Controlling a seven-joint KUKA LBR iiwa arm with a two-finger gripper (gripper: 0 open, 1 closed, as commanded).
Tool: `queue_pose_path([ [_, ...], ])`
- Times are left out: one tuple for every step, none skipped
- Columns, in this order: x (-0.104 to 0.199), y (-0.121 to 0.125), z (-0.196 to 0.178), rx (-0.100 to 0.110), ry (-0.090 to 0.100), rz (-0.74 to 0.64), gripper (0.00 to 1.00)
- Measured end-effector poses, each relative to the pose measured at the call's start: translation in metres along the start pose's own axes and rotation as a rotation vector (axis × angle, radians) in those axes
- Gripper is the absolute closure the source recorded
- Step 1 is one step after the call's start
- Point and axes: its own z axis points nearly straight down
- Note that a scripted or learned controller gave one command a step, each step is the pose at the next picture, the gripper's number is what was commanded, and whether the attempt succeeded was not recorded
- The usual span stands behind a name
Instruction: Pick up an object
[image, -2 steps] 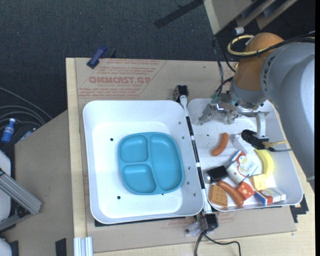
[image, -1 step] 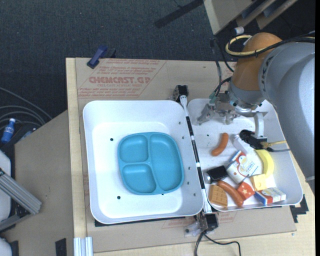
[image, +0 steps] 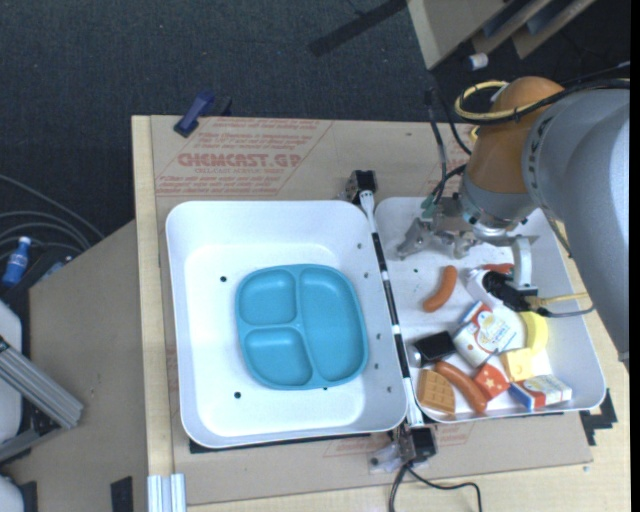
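Pick not yet achieved. Hand (image: 437, 235) sits low in the right bin (image: 590, 375), at its far left corner, fingers spread, nothing between them. Nearest candidate, a toy sausage (image: 440, 288), lies just beside it, untouched. Closing, gripping and lifting remain.

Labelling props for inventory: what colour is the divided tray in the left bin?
Light blue; the divided tray shows plainly in the camera view.
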Motion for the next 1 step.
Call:
queue_pose_path([
  [-0.0004,0.0173,-0.0002,-0.004,-0.001,-0.001,0.0],
])
